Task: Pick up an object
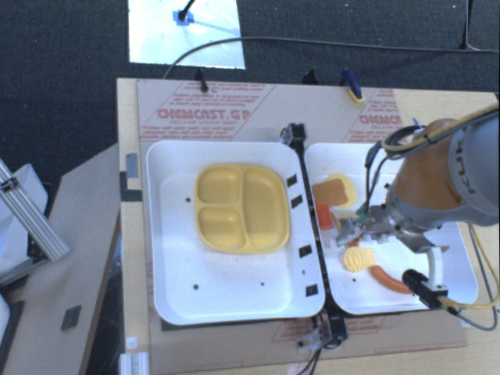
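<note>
1. Right now I see the arm (445, 178) reaching in over the right bin (461, 287) on the desk (258, 100).
2. Its end effector (353, 229) hangs low near the bin's left side; whether it is released or clenched I cannot tell.
3. Just below it lies a yellow waffle-like toy (358, 258), with an orange sausage (388, 279) beside that.
4. A brown toast slice (331, 191) and a red block (323, 215) lie closer to the divider.
5. My left bin (176, 287) holds a yellow divided plate (238, 208), well apart from the end effector.
</note>
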Robot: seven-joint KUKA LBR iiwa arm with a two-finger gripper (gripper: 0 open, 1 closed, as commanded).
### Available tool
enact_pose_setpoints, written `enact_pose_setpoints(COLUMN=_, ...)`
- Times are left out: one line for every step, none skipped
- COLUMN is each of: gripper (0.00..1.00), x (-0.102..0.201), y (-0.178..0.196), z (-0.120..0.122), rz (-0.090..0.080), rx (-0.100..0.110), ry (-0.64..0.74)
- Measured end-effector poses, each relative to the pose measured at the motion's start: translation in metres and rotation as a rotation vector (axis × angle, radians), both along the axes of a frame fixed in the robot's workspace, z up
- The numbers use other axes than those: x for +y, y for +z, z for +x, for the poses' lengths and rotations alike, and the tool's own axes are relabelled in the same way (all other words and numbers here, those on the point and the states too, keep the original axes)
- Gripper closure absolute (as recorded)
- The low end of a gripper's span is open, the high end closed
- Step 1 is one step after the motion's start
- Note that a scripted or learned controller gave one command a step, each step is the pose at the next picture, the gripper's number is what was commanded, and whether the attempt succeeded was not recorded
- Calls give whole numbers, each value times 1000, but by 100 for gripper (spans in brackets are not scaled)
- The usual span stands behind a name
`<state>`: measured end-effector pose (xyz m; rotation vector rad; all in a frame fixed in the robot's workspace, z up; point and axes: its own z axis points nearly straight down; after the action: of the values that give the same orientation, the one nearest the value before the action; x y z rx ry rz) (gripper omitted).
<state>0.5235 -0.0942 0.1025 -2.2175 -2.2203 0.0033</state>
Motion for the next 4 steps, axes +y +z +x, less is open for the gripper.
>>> enact_pose_setpoints(gripper=0, x=0, y=-19, z=0, rz=0, rx=-3, ry=0)
enact_pose_setpoints(gripper=100, x=0, y=-6, z=2, rz=0, rx=-8, ry=0)
enact_pose_setpoints(gripper=100, x=8, y=44, z=-2, rz=-1, rx=-9, ry=3)
enact_pose_setpoints(gripper=100, x=9, y=105, z=-7, rz=-2, rx=-11, ry=3)
